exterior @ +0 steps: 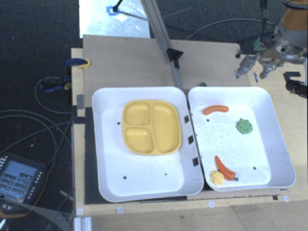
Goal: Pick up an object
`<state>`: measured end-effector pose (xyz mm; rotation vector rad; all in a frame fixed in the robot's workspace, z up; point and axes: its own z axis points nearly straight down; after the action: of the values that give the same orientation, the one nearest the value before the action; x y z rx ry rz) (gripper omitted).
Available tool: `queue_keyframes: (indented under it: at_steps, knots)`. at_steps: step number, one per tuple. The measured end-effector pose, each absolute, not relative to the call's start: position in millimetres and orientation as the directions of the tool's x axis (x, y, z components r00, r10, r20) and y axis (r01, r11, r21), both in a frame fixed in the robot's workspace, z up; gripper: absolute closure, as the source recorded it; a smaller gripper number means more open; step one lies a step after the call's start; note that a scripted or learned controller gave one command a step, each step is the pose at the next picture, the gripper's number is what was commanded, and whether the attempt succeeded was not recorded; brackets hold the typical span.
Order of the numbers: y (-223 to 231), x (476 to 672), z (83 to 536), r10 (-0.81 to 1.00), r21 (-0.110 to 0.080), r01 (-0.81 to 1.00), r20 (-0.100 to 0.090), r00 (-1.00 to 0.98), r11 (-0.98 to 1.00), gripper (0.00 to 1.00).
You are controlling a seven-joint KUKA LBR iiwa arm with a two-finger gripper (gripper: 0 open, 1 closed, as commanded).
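The claw (253, 71) hangs wide and empty above the right bin's (276, 129) far rim; sausage (215, 109), peas (244, 126) and carrot (224, 168) lie inside.

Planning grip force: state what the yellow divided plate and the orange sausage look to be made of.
Yellow divided plate: probably moulded plastic, judging by its uniform colour, soft sheen and rounded compartment ridges. Orange sausage: likely plastic or rubber toy food, smooth and evenly coloured with a faint highlight; hard or soft cannot be told.

Fingers (246, 67) spread above right bin (269, 100) holding a sausage (215, 109).
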<state>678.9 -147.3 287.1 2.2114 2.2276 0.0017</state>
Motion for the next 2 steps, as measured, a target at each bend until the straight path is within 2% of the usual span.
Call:
queue_keyframes:
  at_steps: [1,2]
  knots:
    - [-148,678.9,287,1.0,0.003,1.0,-0.002,-0.008,0.008,0.0]
    - [-142,677.4,244,1.0,-0.001,1.0,-0.001,-0.008,0.008,0.0]
